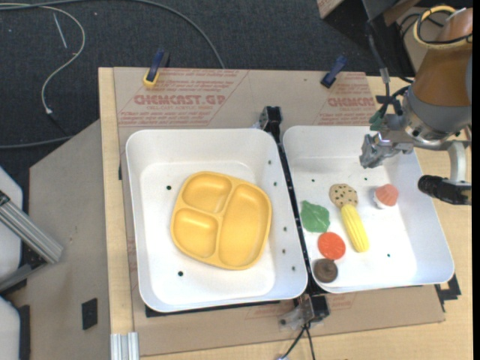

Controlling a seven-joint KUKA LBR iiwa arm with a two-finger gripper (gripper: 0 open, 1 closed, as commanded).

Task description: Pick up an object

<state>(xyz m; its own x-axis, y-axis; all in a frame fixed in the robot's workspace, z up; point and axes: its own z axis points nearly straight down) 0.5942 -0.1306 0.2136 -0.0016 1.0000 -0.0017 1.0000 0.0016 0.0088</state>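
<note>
The right bin [424, 246] holds several small toy foods: a green leafy piece [315, 217], a speckled tan cookie [343, 195], a yellow corn cob [355, 227], a red tomato [331, 245], a brown round piece [325, 270] and a pink-and-white piece [386, 196]. My gripper [373, 154] hangs over the back of the right bin, above and left of the pink-and-white piece and behind the cookie. Nothing shows between its fingers. The grey arm with its orange band reaches in from the upper right.
The left bin [142, 201] holds a yellow divided plate [222, 220]. A black clamp [271, 117] sits at the back where the bins meet. Blue clips [156, 66] [334, 71] pin the cardboard sheet. A black handle [448, 189] juts in at the right bin's edge.
</note>
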